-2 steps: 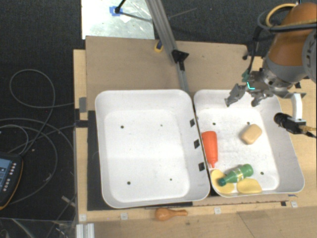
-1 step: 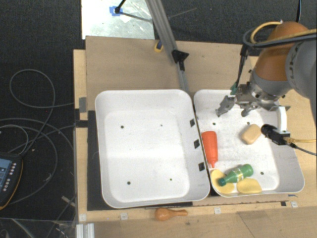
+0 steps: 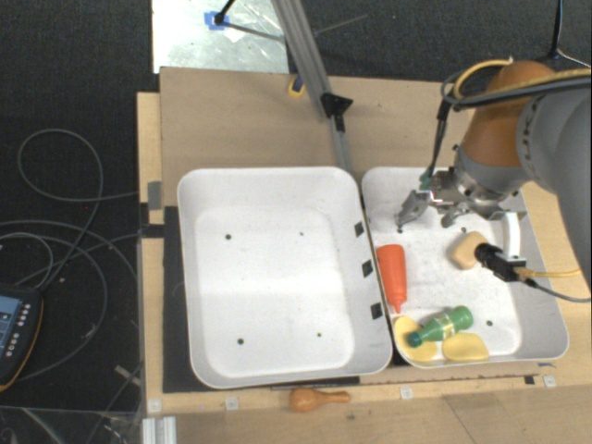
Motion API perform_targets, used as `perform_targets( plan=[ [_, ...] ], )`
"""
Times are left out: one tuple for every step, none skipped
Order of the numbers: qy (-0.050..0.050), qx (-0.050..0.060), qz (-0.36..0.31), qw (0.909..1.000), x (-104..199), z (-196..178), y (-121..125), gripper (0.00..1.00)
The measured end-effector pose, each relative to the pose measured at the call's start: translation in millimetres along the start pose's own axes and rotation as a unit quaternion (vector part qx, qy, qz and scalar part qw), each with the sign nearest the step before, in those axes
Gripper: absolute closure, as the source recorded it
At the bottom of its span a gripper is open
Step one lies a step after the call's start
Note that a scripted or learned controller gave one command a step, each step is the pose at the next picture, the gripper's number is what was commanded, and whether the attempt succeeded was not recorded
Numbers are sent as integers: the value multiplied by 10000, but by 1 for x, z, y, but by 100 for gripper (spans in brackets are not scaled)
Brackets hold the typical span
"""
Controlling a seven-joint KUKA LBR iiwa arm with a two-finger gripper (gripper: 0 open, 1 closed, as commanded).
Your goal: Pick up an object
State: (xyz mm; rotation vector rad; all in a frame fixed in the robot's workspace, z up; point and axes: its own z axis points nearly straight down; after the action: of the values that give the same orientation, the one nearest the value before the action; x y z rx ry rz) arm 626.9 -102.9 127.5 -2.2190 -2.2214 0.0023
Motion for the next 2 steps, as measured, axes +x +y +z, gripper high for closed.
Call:
perform_targets(
  plan=[
    [0, -1, 1, 10000, 0, 39, 0, 0],
    [-2, -32, 3, 10000, 0, 25, 2, 100]
  ],
)
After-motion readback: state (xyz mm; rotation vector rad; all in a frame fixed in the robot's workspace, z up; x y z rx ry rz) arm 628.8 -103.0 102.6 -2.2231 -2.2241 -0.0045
